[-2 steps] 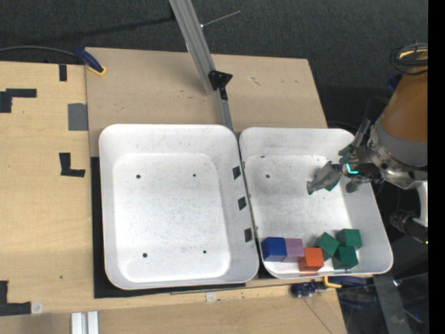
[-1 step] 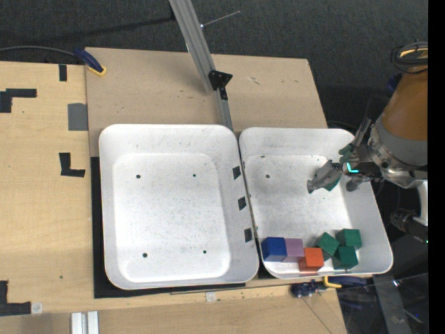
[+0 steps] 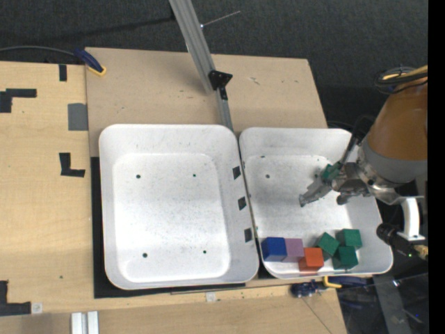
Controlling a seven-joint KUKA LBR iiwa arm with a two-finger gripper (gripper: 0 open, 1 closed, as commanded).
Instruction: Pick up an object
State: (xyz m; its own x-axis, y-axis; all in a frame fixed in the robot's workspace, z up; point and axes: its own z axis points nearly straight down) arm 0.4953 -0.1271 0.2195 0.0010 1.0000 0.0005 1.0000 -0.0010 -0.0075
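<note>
In the right bin [image 3: 292,152], my gripper [image 3: 325,197] hangs over the bare middle of the floor, its two grey fingers spread open with nothing between them. Along the bin's front edge lie several small blocks: a blue cube [image 3: 274,248], a pale purple block [image 3: 295,248], an orange block [image 3: 312,257] and three green blocks [image 3: 328,243], [image 3: 352,238], [image 3: 345,257]. All of them sit nearer the camera than the fingertips and apart from them.
The left bin [image 3: 111,186] adjoins the right one along a shared rim. A slanted metal rail [image 3: 198,44] runs from the top down to the bins' junction. The grey and orange arm [image 3: 400,138] fills the right side.
</note>
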